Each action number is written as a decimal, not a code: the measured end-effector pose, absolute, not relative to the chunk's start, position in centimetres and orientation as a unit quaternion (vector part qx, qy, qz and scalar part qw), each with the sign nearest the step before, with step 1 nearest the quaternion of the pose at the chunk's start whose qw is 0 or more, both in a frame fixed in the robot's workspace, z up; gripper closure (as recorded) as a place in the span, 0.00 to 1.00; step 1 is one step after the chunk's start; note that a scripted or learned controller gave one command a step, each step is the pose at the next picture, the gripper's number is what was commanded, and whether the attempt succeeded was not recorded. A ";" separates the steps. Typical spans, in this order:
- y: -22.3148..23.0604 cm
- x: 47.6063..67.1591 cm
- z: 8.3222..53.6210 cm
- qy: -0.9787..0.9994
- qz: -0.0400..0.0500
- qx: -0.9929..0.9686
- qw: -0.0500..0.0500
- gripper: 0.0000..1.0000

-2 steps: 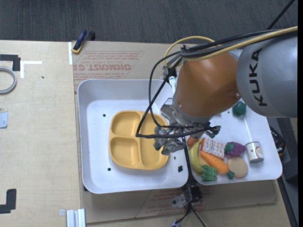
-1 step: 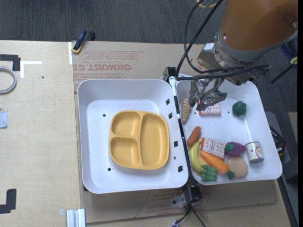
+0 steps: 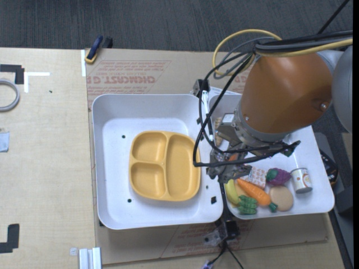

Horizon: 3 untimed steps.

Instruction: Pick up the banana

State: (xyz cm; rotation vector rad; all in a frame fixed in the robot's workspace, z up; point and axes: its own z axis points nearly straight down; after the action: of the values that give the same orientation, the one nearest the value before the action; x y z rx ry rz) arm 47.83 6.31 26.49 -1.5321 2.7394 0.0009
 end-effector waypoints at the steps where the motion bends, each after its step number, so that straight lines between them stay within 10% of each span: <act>1: -1.5 47.9 23.1 0.831 0.000 -0.557 0.001 1.00; 2: 3.5 53.9 19.2 0.789 0.000 -0.615 0.002 1.00; 3: 7.9 63.8 19.3 0.738 0.000 -0.675 0.003 1.00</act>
State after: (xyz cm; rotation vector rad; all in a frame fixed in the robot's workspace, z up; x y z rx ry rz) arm 63.84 7.88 19.28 -2.1174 2.3133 0.0007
